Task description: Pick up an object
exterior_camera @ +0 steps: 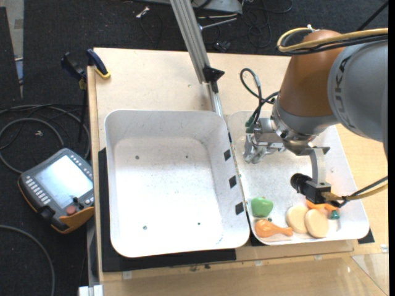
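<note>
Object choices sit bunched along the near edge of the right bin (345,165): a green toy (262,206) closest to the wall shared with the left bin (123,128), an orange toy (271,229) just in front of it by the near rim, and two pale round pieces (308,221) touching each other toward the near right corner, with a small orange-and-teal bit (330,209) right behind them. The gripper (254,154) hangs up by the far left part of that bin, hard against the shared wall and well apart from all of it. Whether the fingers are spread or pinched, I cannot tell from up here, and nothing shows between them.

So where does this go wrong? First worry: a descent from this spot meets bare bin floor, because the pile is down at the opposite edge. Second: the gripper is tight to the dividing wall, so a straight drop could clip that rim. Third: the targets crowd each other and the near rim; a finger landing between the pale pieces or on the rounded green toy would likely shove things aside rather than close around one. A black bracket (308,187) hanging below the wrist sits just behind the pile and could nudge it on the way over.
</note>
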Controlling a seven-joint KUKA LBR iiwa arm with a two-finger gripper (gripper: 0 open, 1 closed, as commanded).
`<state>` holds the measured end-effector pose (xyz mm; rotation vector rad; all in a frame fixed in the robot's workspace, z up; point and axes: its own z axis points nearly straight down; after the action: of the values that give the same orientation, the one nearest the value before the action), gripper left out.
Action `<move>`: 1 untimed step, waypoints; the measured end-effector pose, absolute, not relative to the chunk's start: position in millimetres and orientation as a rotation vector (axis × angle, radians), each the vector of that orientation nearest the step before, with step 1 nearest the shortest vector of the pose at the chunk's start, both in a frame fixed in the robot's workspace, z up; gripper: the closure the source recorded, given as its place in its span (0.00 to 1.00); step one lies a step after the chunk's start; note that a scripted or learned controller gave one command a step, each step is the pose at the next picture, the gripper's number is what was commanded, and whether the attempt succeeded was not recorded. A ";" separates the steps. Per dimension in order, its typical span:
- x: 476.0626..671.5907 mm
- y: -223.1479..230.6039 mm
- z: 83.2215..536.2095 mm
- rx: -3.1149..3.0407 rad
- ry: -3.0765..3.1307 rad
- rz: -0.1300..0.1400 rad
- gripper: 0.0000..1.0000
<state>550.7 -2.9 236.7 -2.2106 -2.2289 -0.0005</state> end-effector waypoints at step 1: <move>557.8 41.4 230.9 -2.212 -2.229 -0.001 1.00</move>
<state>557.8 41.4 230.9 -2.2122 -2.2289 -0.0006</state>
